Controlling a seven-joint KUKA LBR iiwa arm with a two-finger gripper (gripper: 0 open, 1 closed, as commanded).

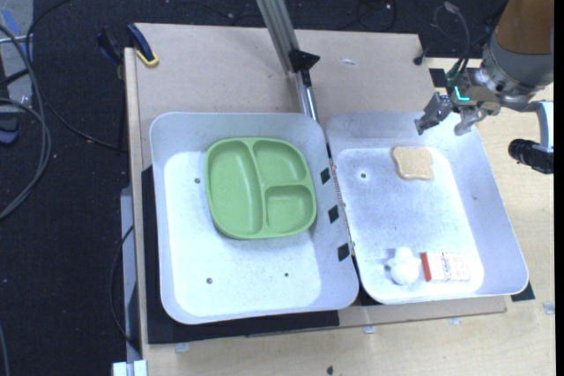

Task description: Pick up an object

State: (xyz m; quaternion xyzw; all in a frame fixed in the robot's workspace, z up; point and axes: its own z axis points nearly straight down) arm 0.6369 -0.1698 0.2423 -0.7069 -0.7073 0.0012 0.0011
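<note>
The end effector (pixel 448 114) hangs over the far rim of the right bin (pixel 493 216), fingers spread, gripping nothing. Below it lie a toast slice (pixel 413 162), a white lump (pixel 404 267) and a small carton (pixel 446 267). A green divided plate (pixel 261 188) fills the left bin (pixel 176 277).

My gripper (pixel 448 117) hangs over the far edge of the right bin (pixel 493 216). In that bin a slice of toast (pixel 413 163) lies near the far side, just below me; a small round object (pixel 404 267) and a small carton (pixel 446 267) sit side by side at the near edge. A divided plate (pixel 262 188) lies in the left bin (pixel 176 189).
</note>
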